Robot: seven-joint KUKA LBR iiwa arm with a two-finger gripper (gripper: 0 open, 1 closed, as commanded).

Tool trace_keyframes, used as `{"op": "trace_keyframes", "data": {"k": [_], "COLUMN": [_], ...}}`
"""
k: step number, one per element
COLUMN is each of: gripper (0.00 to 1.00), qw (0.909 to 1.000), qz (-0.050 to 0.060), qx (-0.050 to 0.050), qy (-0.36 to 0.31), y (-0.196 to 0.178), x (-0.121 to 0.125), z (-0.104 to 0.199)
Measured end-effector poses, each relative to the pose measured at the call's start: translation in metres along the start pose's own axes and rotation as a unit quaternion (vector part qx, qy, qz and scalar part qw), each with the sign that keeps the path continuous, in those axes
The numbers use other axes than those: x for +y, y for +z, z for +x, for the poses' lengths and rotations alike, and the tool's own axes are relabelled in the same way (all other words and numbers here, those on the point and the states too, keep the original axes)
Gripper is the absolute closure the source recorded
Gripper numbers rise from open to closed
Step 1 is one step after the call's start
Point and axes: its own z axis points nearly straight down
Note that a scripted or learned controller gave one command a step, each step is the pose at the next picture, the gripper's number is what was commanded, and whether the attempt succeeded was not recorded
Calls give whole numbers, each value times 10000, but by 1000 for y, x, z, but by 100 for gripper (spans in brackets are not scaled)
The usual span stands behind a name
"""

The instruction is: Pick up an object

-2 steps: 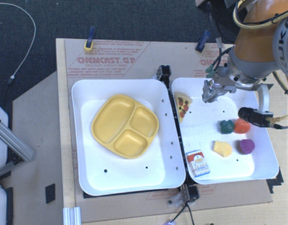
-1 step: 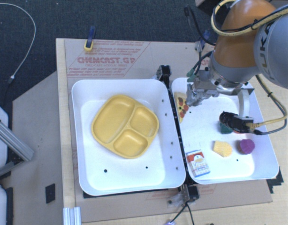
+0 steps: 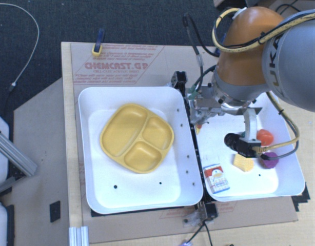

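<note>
Camera view shows the grey arm with its orange band reaching over the right shallow white plastic bin (image 3: 252, 186). Its hand (image 3: 202, 116) sits low at that bin's inner wall, beside the divide from the left white plastic bin (image 3: 103, 188). The wrist hides the hand's working end, so I cannot tell whether it is released or clenched, and nothing is seen held.

By my reading this is the approach step, with no object lifted yet. The candidates lie in the right bin, apart from the hand:
- a small, smooth orange-red round object (image 3: 264, 136)
- a purple rounded lump (image 3: 270, 160), just beside a pale yellow wedge-shaped block (image 3: 243, 163)
- a flat red-and-white printed carton (image 3: 217, 178) near the front wall

A glossy yellow three-compartment plastic plate (image 3: 137, 137) rests in the left bin.

The next move likely calls for shifting over one piece and descending. The round ones may roll, and the flat carton offers little to pinch.
</note>
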Motion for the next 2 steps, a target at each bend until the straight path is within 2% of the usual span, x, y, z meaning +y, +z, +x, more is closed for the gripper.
{"op": "trace_keyframes", "data": {"k": [1, 2], "gripper": [100, 100], "qw": [10000, 10000], "qz": [7, -1], "qx": [-2, -6], "qy": [3, 12], "y": [21, 26], "x": [-25, -23], "z": [38, 49]}}
